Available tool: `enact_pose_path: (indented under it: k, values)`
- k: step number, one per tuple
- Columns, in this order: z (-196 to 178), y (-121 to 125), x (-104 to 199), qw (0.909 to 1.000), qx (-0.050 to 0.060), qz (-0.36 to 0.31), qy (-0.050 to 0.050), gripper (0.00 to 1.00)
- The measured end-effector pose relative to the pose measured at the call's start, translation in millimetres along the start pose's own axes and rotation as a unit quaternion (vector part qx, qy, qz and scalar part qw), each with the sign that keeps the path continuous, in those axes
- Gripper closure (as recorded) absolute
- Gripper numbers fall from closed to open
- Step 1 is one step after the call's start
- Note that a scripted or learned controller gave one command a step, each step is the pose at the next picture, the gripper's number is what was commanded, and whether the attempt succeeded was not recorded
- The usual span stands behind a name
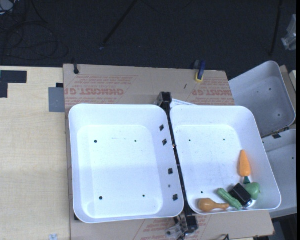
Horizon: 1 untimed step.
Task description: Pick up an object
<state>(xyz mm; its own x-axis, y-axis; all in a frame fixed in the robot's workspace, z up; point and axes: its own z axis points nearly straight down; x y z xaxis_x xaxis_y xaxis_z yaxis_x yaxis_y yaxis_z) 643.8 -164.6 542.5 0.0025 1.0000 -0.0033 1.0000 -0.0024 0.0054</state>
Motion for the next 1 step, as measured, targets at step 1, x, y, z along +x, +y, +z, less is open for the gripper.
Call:
enact_pose_path:
  k: [1]
  values:
    - [5.6,0.0,-37.0,1.0000,0.004,0.000,0.001,1.00]
